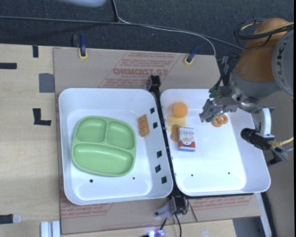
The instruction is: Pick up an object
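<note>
Table (pixel 19 132) carries a cardboard sheet (pixel 133 68) with two shallow white bins on it, side by side, inner rims touching along a black divider strip. Left bin (pixel 69 181) holds a green sectioned plate (pixel 104 146), which fills most of its floor; free room only along the right wall and the front edge. Right bin (pixel 246 179) is mostly bare across its front half, things bunched toward the back and the left wall. Grey and orange arm (pixel 261 58) comes in from the right over the right bin's back right corner. Jaws (pixel 212 111) sit low over the bin floor, just beside a small orange-brown ring-shaped object (pixel 219 121), maybe touching it; cannot tell if jaws are open or closed, too dark and small. White and blue carton (pixel 187 138) lies flat near the left wall, touching a tan piece (pixel 175 132). Orange ball (pixel 179 108) on a yellow slab just behind. Small orange block (pixel 143 125) in left bin, near right wall, apart from plate.
</note>
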